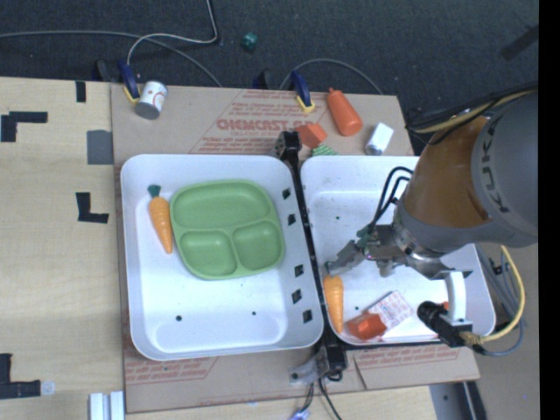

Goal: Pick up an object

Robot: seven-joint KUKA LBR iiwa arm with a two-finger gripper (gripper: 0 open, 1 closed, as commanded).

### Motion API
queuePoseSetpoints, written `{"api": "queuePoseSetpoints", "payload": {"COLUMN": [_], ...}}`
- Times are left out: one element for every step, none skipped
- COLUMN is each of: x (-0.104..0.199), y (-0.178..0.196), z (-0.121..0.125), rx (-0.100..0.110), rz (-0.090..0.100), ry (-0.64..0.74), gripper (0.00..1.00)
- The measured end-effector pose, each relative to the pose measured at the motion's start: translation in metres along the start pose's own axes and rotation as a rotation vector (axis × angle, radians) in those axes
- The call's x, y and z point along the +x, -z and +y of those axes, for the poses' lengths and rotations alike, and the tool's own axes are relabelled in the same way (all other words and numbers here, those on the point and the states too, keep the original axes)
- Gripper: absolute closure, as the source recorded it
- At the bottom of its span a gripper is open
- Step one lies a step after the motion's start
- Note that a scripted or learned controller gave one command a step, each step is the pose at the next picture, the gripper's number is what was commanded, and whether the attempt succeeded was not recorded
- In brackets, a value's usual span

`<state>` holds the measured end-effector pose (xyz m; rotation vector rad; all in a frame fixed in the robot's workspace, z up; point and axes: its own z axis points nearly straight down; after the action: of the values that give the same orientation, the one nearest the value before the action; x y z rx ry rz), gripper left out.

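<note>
My gripper (363,262) hangs over the middle of the right bin (350,178), open, with nothing between its fingers. Just below and left of it, an orange carrot (333,300) lies against the bin's left wall. A red-orange piece (367,326) and a white packet with red print (391,308) rest at the bin's front edge, below the gripper. The grey arm hides the right side of this bin.
The left bin (140,304) holds a green divided plate (227,228) and a second carrot (160,221) beside its left edge. Behind the bins on the cardboard lie an orange bottle (344,112), a white block (379,138), a small orange piece (312,135) and a white can (150,99).
</note>
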<state>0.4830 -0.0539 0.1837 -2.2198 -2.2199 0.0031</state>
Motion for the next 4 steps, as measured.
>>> {"api": "queuePoseSetpoints", "payload": {"x": [-0.04, -0.013, 0.016, 0.003], "y": [-0.097, 0.001, 0.0, 0.0], "z": [0.039, 0.071, 0.067, 0.092], "rx": [-0.007, -0.003, -0.001, -0.001], "rz": [-0.001, -0.001, 0.0, -0.001], "ry": [0.001, 0.001, 0.001, 0.001], "gripper": [0.0, 0.0, 0.0, 0.0]}}
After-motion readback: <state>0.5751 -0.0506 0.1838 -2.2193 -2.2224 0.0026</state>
